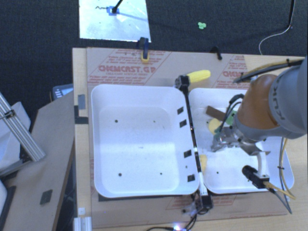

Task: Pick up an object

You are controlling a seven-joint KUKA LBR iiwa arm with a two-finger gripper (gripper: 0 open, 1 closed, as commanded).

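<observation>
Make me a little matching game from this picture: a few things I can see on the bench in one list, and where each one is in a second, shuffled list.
Things:
1. Left bin
2. Right bin
3. Yellow-handled clamp
4. Brown block

Places:
A. On the bench's far edge, at the gap between the two bins
B. Under the arm, which reaches into it
C. Inside the right bin, toward its far side, next to a yellow thing
D. Beside the arm's bin, away from the arm

Pairs: 1-D, 2-B, 3-A, 4-C
</observation>
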